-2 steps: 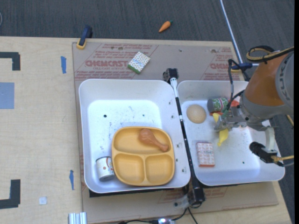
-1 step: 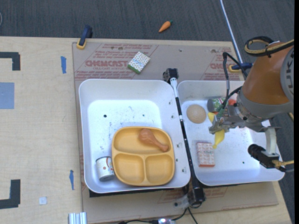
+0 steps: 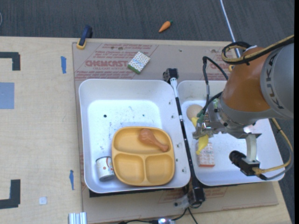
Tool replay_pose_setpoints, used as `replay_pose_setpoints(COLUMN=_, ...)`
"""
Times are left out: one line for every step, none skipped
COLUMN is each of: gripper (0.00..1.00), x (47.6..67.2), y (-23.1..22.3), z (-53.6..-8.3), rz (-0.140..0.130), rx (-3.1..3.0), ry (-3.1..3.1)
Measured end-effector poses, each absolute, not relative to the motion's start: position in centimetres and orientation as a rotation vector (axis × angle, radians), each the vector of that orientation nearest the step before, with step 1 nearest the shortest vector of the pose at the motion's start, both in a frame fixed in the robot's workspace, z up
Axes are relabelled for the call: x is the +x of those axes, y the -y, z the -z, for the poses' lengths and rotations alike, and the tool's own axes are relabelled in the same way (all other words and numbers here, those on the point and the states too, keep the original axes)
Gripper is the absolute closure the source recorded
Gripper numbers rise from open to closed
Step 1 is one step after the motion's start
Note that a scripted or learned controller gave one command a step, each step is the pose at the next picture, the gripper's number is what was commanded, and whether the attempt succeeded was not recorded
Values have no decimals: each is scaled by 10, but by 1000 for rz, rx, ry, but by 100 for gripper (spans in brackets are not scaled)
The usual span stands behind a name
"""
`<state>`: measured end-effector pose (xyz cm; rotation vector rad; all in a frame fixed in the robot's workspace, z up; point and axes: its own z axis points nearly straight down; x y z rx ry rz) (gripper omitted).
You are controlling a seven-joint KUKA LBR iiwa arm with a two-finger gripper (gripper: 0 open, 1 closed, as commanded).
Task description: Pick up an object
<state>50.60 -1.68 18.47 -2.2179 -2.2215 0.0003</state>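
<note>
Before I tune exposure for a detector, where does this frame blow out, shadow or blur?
In the camera view, the left white plastic bin has its floor washed out to near pure white; the yellow three-compartment plate stays sharp; the grey and orange arm hides the two-finger gripper and shades the yellow object in the right white bin; no motion blur.

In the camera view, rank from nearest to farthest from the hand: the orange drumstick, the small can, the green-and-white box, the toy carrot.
From the hand, in the right bin:
1. Orange drumstick, on the yellow plate.
2. Small can, left bin's front corner.
3. Green-and-white box, on cardboard behind the bins.
4. Toy carrot, on the floor beyond.
</note>
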Motion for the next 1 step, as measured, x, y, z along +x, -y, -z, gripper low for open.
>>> replay_pose_setpoints(gripper=100, x=536, y=-48, z=-185, rz=2, rx=-2221, ry=2223)
